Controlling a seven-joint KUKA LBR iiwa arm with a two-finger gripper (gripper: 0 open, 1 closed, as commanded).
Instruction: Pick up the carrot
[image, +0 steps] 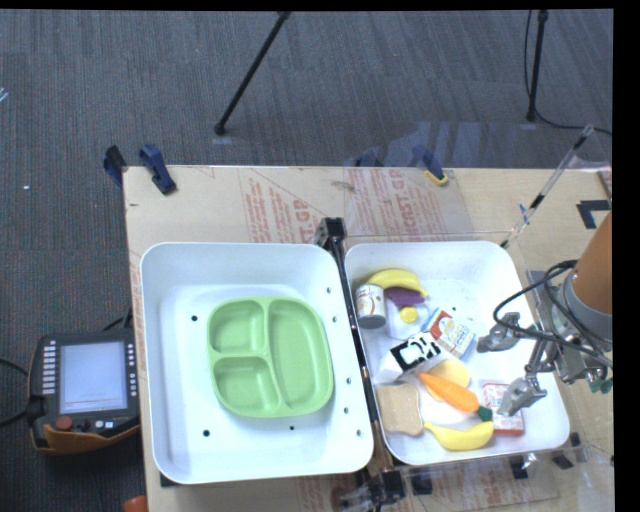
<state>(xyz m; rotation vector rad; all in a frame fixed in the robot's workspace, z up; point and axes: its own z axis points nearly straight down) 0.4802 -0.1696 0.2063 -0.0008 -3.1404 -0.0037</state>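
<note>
On the counter (230, 200) two white bins sit side by side: the left bin (170, 290) bears a green divided plate (270, 356), and the right bin (500, 265) holds a jumble of toy food. The arm's hand (510, 365) hangs over the right bin's right side, fingers spread, pinching nothing. The carrot (450, 390) lies slantwise just left of it, between a slice of bread (400, 408) and a banana (462, 436).

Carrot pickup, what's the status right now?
Gripper open, holding nothing, right of carrot. Carrot lies in right bin, crowded by banana and bread.
</note>
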